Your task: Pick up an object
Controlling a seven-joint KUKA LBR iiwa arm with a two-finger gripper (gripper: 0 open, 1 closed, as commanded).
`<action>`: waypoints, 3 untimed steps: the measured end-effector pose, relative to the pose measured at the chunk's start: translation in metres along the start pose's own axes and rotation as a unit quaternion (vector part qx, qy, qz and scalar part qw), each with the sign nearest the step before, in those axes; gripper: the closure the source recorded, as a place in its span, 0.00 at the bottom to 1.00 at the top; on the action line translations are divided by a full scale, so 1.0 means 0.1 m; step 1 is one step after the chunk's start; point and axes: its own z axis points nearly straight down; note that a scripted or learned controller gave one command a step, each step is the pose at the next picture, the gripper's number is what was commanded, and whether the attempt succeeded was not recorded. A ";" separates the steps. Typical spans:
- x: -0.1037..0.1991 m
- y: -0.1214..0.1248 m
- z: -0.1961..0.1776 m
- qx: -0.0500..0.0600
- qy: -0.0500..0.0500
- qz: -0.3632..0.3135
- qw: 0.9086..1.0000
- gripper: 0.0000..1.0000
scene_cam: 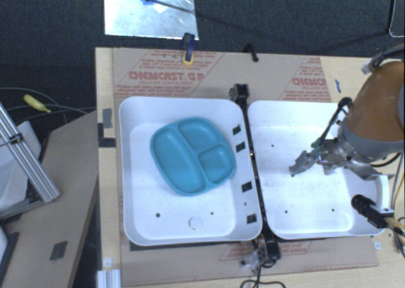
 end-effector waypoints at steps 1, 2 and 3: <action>0.00 0.01 -0.11 -0.002 0.000 -0.001 1.000 1.00; 0.99 -0.21 0.01 0.001 0.002 -0.005 1.000 1.00; 2.04 -0.19 -0.25 0.000 0.000 0.000 1.000 1.00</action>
